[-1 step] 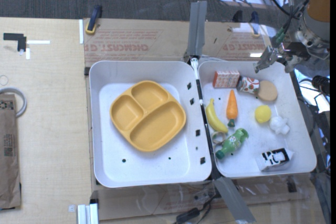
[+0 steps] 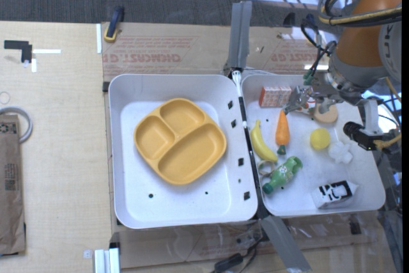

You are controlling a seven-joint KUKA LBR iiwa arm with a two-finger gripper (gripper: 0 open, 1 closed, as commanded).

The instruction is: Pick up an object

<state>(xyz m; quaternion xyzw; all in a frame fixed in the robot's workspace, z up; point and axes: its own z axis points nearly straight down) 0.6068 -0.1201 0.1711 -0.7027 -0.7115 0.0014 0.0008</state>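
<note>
Two white bins (image 2: 121, 137) are sitting side by side; the carrot (image 2: 282, 128) is lying lengthwise, tip up-frame. The gripper (image 2: 300, 99) is hovering beside it, its grip state impossible to tell.

Two white bins side by side on the counter (image 2: 51, 137). Left bin (image 2: 128, 201) holds a yellow divided plate (image 2: 180, 140), tilted diagonally. Right bin (image 2: 364, 192) holds a red-and-white box (image 2: 276, 96) near the back wall, a carrot (image 2: 282, 128) upright beside a banana (image 2: 262, 143), a green bottle (image 2: 282, 174) lying just below them, a lemon (image 2: 320, 139), a tan round disc (image 2: 326, 114), a small white item (image 2: 341, 153), and a black-and-white box (image 2: 335, 192) at the front. Arm's hand (image 2: 301, 100) low over the back of the right bin, between red box and disc; fingers unclear. Brown paper bag (image 2: 11, 182) at the counter's left edge.
</note>
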